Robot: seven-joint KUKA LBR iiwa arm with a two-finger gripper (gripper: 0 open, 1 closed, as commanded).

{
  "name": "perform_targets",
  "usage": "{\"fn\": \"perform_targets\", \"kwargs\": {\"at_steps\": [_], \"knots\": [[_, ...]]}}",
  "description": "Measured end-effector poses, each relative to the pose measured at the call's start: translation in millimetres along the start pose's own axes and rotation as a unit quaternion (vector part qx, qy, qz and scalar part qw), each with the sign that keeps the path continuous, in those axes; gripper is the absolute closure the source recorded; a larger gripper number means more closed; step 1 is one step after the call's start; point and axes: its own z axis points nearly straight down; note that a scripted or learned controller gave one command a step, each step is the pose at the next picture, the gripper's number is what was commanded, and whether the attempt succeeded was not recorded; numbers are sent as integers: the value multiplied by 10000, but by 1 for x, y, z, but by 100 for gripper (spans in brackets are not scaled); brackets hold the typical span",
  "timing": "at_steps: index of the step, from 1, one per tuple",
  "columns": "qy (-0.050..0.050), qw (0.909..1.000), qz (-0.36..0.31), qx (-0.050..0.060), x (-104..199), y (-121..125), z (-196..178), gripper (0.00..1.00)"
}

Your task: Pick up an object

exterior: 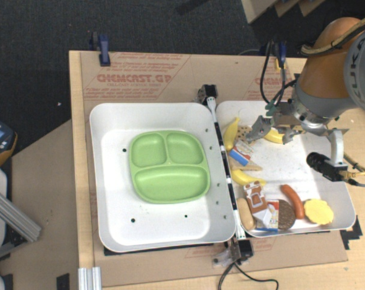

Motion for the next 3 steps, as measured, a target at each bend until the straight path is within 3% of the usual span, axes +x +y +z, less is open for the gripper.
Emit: {"fn": "perform_targets", "kwargs": {"at_steps": [1, 2, 3], "knots": [[-15, 10000, 38, 28, -83, 23, 118, 0], [-11, 10000, -5, 29, -64, 89, 112, 0], [-15, 10000, 5, 18, -65, 88, 101, 100]]}}
